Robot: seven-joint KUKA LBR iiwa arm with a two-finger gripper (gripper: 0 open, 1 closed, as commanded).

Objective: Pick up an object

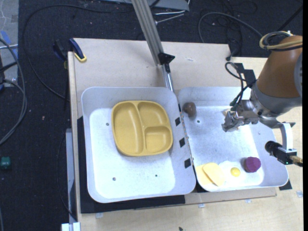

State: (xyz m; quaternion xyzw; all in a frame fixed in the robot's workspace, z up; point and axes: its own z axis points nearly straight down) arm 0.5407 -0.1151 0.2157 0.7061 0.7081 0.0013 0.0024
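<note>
Over the right bin (269, 143), upper part, hangs the gripper (229, 123), arm coming in from the right w/ orange band above the wrist. Fingers point down toward bare bin floor; nothing seen btwn them. Open or closed: can't tell, too small and dark. Brown roundish obj (189, 109) sits at right bin's top-left corner, left of gripper, apart from it. Near the front edge of same bin: pale yellow flat piece (211, 173), small yellow obj (235, 172) just beside it, purple obj (251, 164) to the right. Left bin (96, 177) holds a yellow divided tray (142, 127), 3 compartments, lying flat.
</note>
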